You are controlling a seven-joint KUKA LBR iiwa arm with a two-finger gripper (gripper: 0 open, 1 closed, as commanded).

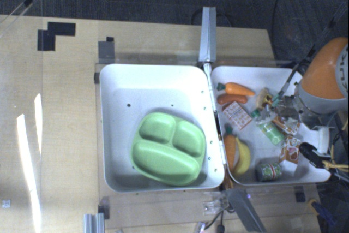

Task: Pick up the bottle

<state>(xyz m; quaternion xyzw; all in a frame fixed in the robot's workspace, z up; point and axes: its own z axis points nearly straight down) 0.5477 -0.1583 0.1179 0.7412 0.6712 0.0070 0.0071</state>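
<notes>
Pincer [283, 107] hangs low over the right bin [322, 176], in among the small things, and it is too hard to see if it is spread or pressed together. The wide desk [65, 117] holds both white bins. The left bin [117, 84] has a big green lunch tray [169, 148] in it. In the right bin lie a banana [244, 157], a carrot [240, 88] and a green can [269, 172]. The little green bottle [270, 131] lies near the middle of that bin, just beside the pincer.
</notes>
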